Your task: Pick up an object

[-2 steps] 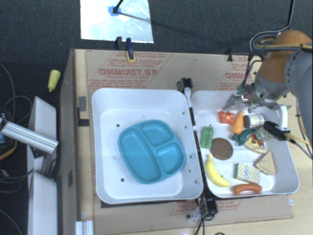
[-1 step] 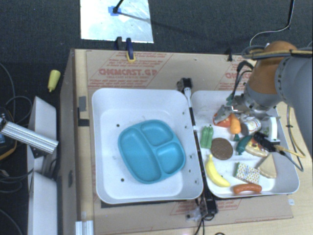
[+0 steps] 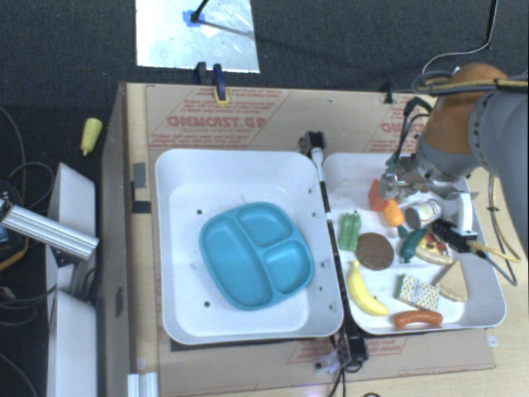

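A red sausage lies nearest the camera, at six o'clock in the right bin. Going from the left, the left bin holds a blue divided plate at its centre. Across the divider, in the right bin, green pods sit at nine o'clock, a brown round patty just right of them, and a banana at seven o'clock. At twelve o'clock the gripper hangs over an orange piece; whether it is clenched or released cannot be told.
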`<state>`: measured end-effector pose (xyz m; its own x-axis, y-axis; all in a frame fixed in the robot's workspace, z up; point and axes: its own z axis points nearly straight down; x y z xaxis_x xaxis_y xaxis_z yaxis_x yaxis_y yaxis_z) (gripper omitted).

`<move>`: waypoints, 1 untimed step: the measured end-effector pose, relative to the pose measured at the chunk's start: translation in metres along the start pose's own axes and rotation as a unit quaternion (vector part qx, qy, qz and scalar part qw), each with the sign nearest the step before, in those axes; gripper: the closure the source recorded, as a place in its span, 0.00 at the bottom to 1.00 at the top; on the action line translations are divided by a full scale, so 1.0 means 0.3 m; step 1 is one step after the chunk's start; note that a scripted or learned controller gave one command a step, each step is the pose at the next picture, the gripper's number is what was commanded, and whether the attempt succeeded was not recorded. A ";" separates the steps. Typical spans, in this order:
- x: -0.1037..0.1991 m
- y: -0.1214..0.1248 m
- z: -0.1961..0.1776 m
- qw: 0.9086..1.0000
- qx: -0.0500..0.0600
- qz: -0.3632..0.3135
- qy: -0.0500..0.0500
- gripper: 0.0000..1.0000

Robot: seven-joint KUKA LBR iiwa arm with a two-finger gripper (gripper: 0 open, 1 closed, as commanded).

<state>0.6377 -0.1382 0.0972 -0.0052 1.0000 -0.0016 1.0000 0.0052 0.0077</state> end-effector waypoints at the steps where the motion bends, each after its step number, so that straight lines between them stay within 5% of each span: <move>1: 0.144 -0.122 -0.335 1.000 0.001 0.001 0.001 1.00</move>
